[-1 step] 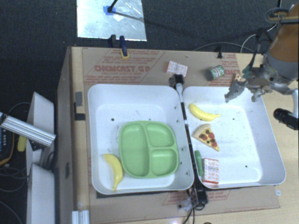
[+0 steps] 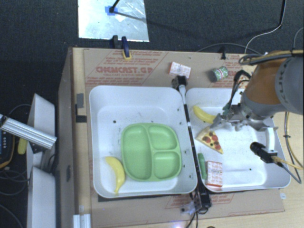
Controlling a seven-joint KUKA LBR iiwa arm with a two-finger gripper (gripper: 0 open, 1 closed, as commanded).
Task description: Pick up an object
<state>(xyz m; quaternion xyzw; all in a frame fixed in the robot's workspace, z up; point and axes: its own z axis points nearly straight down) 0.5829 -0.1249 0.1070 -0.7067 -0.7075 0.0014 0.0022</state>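
Pizza slice [image 2: 210, 140]: toy wedge, yellow with red spots, lying flat in the left part of the right bin [image 2: 247, 175], just below the gripper.
Gripper [image 2: 219, 121]: low over the right bin, right of centre in the frame, between the pizza slice and a yellow banana [image 2: 203, 114]; how far it is open cannot be told, and nothing is seen in its grasp.
Arm [image 2: 270, 87]: grey with an orange band, entering from the right edge.
Right bin, other contents: small red-and-white packet [image 2: 214, 173] and a green item [image 2: 202, 166] near its lower left corner.
Left bin [image 2: 137, 101]: green divided plate [image 2: 152, 151] with a second banana [image 2: 117, 172] at its lower left.
Bench [image 2: 123, 68]: a small can [image 2: 220, 73] and a packet [image 2: 180, 70] above the bins.
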